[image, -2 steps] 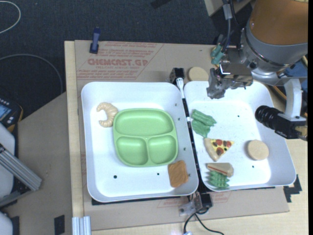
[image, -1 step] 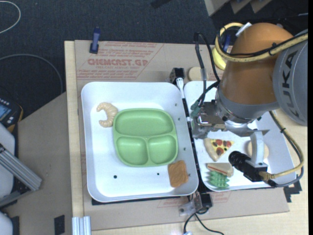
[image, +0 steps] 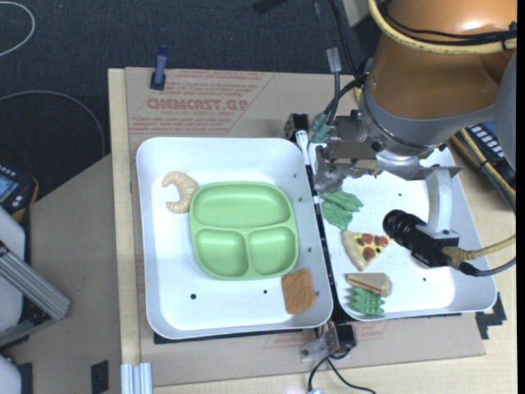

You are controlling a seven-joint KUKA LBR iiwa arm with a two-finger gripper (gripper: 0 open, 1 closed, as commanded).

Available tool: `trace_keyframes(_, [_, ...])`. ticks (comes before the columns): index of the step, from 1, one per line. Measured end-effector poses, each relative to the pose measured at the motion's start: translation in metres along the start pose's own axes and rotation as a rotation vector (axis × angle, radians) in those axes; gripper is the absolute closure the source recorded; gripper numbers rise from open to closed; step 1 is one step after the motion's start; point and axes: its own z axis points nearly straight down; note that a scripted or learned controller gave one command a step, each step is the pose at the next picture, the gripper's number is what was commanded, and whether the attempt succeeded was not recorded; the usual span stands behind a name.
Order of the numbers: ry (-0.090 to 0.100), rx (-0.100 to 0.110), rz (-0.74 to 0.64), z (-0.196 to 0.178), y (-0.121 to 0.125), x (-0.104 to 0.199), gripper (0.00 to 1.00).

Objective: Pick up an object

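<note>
Here, left bin [image: 164, 220] holds green tray [image: 244, 228], croissant [image: 180, 190] and biscuit [image: 299, 290].

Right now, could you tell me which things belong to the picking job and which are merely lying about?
Job, likely: gripper, green leaf, pizza slice, sandwich.
Lying about: croissant, green plate, toast, blue clip.

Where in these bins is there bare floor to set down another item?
Left bin: front-left corner, between green tray and wall; also the back strip behind the croissant. Crowded: right bin, left side, with lettuce, pizza slice, sandwich and the gripper.
</note>
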Motion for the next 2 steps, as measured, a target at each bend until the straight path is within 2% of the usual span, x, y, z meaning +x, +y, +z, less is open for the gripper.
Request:
trace_keyframes(1, [-0.005, 0.008, 0.005, -0.005, 0.0, -0.002, 1.0])
trace_keyframes(2, [-0.005, 0.007, 0.004, -0.015, 0.0, -0.002, 1.0])
